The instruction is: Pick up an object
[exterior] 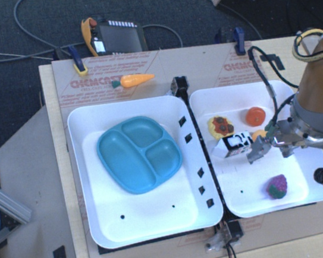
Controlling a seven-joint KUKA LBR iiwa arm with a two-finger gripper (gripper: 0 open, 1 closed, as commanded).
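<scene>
Table (141, 74), seen from above at a slant: a flat brown board printed with faint red lettering along its far strip. Two shallow white bins rest directly on it, side by side and touching along a black seam at the centre: the left bin (91, 184) and the right bin (245, 203). An orange toy carrot (133, 81) with a green tip lies on the bare far strip, just beyond the left bin's far rim. Two blue clamps grip the table's far edge, one (78, 62) at the left corner and one (239, 38) toward the right. Dark carpeted floor (5, 88) surrounds the table.
</scene>
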